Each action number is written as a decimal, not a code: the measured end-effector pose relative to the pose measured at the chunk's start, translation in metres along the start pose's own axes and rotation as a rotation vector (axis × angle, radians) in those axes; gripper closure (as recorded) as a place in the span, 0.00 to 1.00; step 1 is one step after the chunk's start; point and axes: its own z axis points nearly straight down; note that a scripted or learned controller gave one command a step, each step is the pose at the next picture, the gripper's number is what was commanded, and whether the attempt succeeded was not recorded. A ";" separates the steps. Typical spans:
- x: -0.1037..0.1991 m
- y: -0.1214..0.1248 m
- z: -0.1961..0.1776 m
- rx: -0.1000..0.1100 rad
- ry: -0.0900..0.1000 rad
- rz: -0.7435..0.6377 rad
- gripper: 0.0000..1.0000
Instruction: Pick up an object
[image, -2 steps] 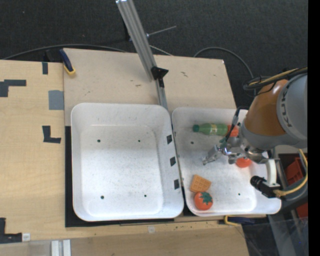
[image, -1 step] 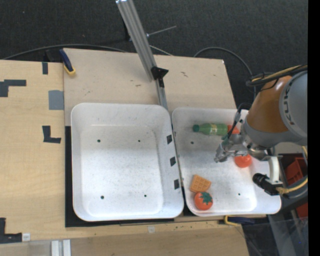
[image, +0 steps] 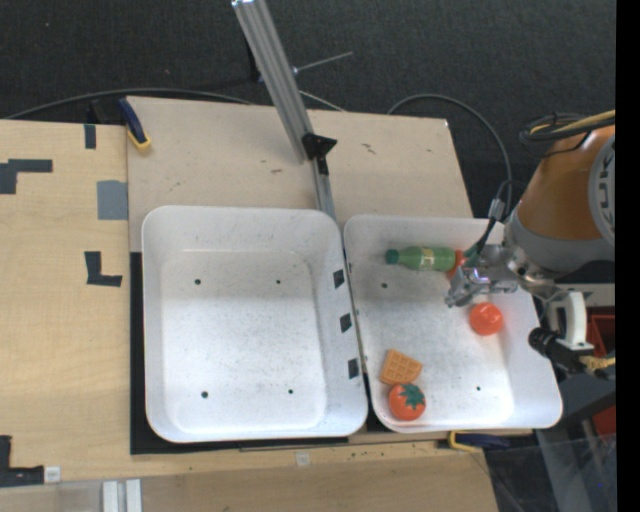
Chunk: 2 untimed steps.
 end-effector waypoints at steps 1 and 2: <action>0.000 0.000 -0.007 0.005 0.002 0.000 1.00; 0.050 0.036 -0.015 0.004 0.003 -0.005 1.00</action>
